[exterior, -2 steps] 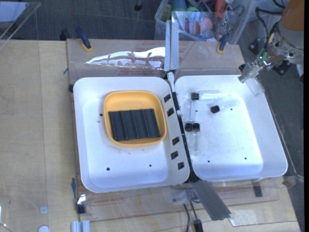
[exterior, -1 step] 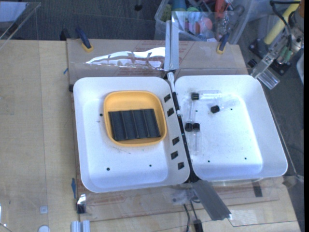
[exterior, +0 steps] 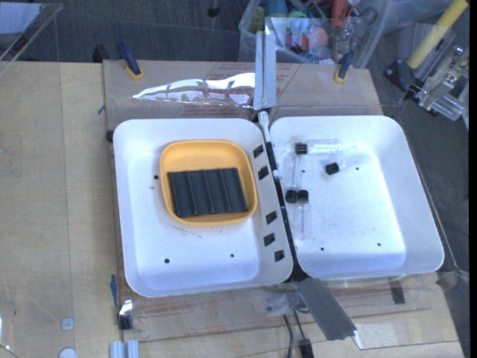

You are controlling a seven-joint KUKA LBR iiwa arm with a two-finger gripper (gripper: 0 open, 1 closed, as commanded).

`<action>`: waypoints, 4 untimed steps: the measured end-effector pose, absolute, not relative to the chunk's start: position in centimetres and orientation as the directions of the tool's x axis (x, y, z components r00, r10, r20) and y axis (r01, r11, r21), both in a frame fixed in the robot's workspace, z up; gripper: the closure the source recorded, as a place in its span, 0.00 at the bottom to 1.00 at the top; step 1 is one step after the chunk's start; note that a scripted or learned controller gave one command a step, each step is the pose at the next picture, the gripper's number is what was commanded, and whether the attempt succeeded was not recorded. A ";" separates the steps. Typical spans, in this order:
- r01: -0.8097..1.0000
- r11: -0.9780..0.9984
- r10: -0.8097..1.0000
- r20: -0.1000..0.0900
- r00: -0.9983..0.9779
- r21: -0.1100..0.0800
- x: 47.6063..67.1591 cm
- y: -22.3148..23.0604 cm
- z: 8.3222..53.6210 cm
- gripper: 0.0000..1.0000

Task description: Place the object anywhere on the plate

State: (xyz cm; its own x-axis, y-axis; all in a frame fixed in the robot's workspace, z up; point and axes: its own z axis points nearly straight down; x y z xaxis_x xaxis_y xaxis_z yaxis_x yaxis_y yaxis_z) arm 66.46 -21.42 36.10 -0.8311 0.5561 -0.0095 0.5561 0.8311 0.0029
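Ribbed black slab lying flat on rounded yellow plate, centre of left bin.
Glossy moulded white bins on pale wooden bench; clear black-capped tubes toward 10 o'clock in right bin; crate of colourful clutter at 12 o'clock.

Lab: bench with bins, cluttered tote.

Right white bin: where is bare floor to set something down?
The right white bin is bare on its right half and along its front wall. It is crowded near the divider, where clear plastic tubes with black caps lie.
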 end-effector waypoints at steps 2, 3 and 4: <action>0.410 0.912 0.410 -0.009 -0.912 0.002 66.1 -22.3 43.7 0.00; 0.139 0.990 0.139 -0.004 -0.990 0.001 63.9 -22.3 35.3 0.00; 0.130 0.991 0.130 -0.011 -0.991 0.000 65.2 -22.4 35.2 0.00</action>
State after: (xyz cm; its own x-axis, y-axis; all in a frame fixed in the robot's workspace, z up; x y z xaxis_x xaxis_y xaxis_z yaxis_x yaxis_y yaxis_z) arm 65.21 -22.41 35.21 -0.9914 0.1304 -0.0106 0.1304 0.9915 0.0004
